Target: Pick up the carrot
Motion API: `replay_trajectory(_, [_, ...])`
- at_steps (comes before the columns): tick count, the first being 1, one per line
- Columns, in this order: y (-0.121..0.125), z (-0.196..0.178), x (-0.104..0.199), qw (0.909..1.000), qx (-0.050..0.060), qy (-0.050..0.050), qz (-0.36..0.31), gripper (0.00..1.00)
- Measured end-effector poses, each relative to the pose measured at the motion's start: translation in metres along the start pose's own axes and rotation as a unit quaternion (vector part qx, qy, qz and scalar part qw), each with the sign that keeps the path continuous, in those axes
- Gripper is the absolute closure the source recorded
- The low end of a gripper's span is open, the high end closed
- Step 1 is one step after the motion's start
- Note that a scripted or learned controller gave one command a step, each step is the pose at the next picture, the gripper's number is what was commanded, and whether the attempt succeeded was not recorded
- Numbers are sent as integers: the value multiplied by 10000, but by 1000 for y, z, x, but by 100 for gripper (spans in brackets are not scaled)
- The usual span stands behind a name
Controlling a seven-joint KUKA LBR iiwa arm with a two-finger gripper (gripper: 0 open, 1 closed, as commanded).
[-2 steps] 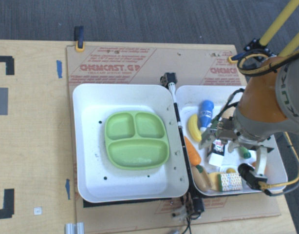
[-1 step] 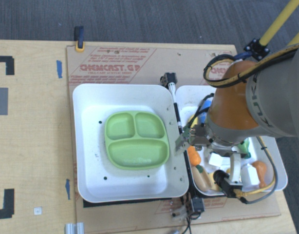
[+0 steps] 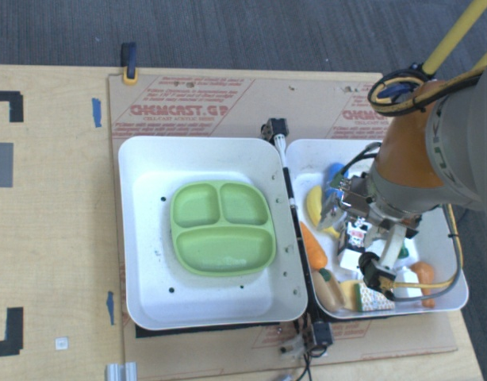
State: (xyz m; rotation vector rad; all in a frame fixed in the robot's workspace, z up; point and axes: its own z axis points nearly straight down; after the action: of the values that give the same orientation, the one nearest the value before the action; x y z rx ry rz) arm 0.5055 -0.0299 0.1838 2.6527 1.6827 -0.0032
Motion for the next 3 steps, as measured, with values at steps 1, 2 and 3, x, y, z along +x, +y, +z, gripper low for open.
replay_trajectory(1, [-40, 0, 30, 10000, 45, 11, -53, 0])
replay_trajectory(2, [-40, 0, 28, 10000, 43, 2, -43, 0])
replay_trajectory(3, [13, 0, 49, 9990, 4, -2, 457, 0])
